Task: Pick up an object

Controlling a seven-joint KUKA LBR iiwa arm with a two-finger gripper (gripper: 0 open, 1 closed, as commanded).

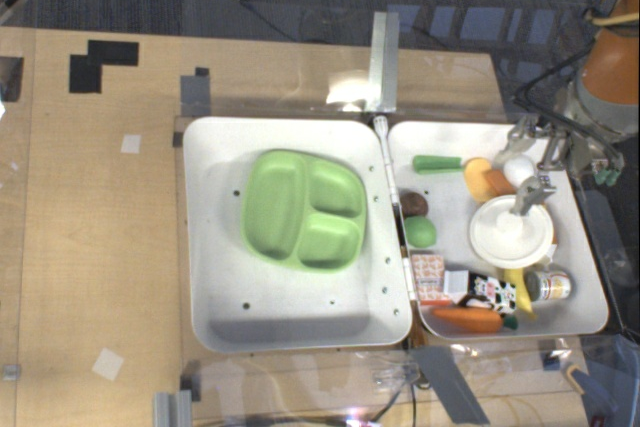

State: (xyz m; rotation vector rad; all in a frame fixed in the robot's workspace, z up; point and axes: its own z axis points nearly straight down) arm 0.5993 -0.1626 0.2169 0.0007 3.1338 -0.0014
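My gripper (526,167) hangs over the back right part of the right bin (592,300). Its two fingers stand apart, one near the bin's back wall and one over the white bowl (505,233), so it is open. A small white round object (516,172) lies in the gap below the fingers, beside an orange fruit (485,181); I cannot tell whether either finger touches it. Also in this bin are a green stick (437,163), a brown lump (413,205), a green ball (421,232), a carrot (468,319), a banana (518,292) and a small can (553,287).
The left bin (215,315) holds a green divided plate (303,209). A patterned card box (427,273) and a black-and-white item (487,290) lie at the right bin's front. A metal post (384,65) rises behind the wall between the bins. The arm's orange band (612,70) is at the right.
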